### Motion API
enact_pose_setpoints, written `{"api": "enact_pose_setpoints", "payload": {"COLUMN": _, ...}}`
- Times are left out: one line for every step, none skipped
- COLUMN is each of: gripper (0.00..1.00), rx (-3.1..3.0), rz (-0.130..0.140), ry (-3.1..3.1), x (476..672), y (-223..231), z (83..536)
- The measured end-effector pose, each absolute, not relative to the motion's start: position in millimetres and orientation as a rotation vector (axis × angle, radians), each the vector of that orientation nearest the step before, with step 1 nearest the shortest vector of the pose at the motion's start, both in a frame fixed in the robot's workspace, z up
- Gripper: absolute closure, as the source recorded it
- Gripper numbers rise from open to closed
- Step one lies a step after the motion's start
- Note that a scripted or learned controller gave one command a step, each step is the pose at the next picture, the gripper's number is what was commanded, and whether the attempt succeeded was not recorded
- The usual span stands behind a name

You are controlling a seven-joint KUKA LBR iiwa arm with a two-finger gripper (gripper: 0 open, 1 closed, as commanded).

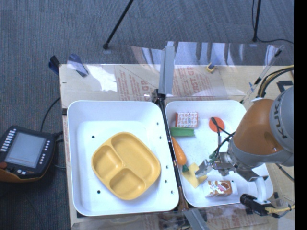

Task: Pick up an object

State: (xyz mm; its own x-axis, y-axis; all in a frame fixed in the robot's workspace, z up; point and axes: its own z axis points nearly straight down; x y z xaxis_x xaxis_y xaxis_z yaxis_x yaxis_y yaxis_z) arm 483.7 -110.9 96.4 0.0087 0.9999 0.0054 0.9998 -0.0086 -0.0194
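Jaws (204, 169) low over yellow wedge (191, 175) beside carrot (179, 151), opening unclear.

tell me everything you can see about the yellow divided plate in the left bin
The yellow divided plastic plate is a rounded square with three compartments, one large and two smaller, parted by raised ridges. It looks smooth, matte and hard. It lies flat and right side up on the floor of the left white bin, turned at a slant to the bin's walls and touching none of them. Its compartments hold nothing.
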Motion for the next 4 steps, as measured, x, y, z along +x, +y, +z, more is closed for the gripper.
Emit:
{"api": "enact_pose_setpoints", "payload": {"gripper": 0.0, "rx": -2.227, "rz": 0.005, "ry": -2.206, "x": 487.2, "y": -112.2, "z": 101.1}}
{"api": "enact_pose_setpoints", "payload": {"gripper": 0.0, "rx": -2.226, "rz": 0.006, "ry": -2.204, "x": 493.1, "y": -84.1, "z": 84.7}}
{"api": "enact_pose_setpoints", "payload": {"gripper": 1.0, "rx": -2.232, "rz": 0.009, "ry": -2.192, "x": 492.1, "y": -85.7, "z": 93.2}}
{"api": "enact_pose_setpoints", "payload": {"gripper": 0.0, "rx": -2.232, "rz": 0.009, "ry": -2.192, "x": 492.0, "y": -85.8, "z": 93.0}}
